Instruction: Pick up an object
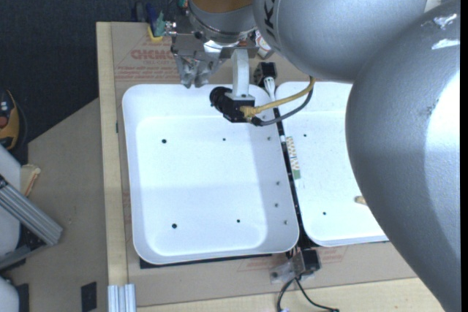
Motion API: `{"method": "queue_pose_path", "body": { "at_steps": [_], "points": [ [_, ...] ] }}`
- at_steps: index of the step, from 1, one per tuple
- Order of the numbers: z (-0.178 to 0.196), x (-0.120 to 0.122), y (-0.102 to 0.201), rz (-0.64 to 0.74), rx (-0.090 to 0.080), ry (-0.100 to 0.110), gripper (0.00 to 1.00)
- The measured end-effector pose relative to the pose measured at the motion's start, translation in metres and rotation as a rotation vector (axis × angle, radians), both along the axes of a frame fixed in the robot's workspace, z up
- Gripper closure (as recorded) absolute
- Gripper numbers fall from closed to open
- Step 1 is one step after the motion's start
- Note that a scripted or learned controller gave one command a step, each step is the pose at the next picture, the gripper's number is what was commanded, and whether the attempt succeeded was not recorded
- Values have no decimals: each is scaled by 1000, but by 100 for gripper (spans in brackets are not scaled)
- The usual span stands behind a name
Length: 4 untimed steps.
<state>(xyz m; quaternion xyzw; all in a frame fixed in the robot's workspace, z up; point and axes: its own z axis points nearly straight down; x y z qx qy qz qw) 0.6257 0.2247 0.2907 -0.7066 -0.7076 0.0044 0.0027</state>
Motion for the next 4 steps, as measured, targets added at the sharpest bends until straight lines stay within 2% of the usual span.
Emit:
{"method": "queue_pose_path", "body": {
  "at_steps": [1,2,3,4],
  "points": [
    [84,2,-55,-6,3,-18,100],
    [1,-36,-61,-4,0,1,100],
    [168,-64,-18,6,12,-29,100],
    [65,-123,-28,-2,-1,2,100]
  ]
}}
